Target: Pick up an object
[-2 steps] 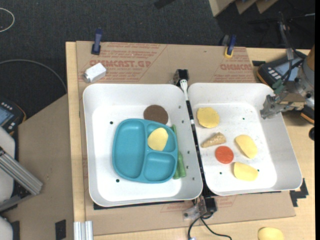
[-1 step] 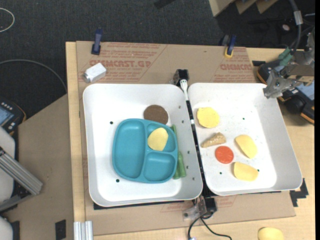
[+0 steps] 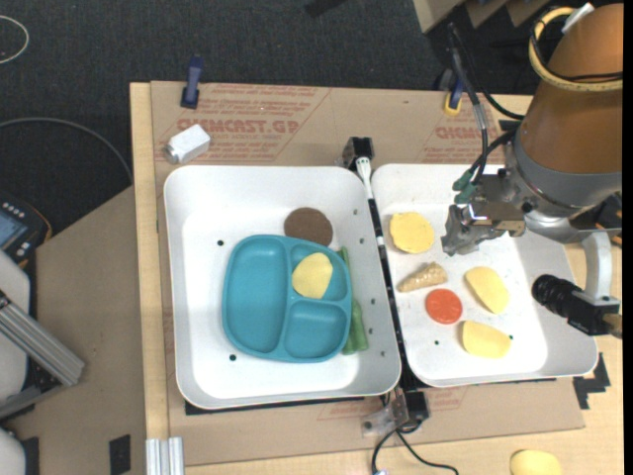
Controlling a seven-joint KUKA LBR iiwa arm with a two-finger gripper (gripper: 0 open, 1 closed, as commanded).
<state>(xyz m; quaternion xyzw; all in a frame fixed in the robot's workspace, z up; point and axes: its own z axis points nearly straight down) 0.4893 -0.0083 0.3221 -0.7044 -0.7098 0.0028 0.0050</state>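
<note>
Cardboard-topped bench [image 3: 247, 117] on dark floor [image 3: 148, 18], two white bins [image 3: 188, 265], tool [image 3: 463, 236] grip state unclear.

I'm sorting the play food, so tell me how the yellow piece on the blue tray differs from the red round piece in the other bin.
The yellow piece lies in a compartment of the blue tray in the left bin; the red round piece lies on the floor of the right bin. The yellow piece is oval and looks larger; the red round piece is a small disc. Both lie flat, apart from the gripper.
</note>
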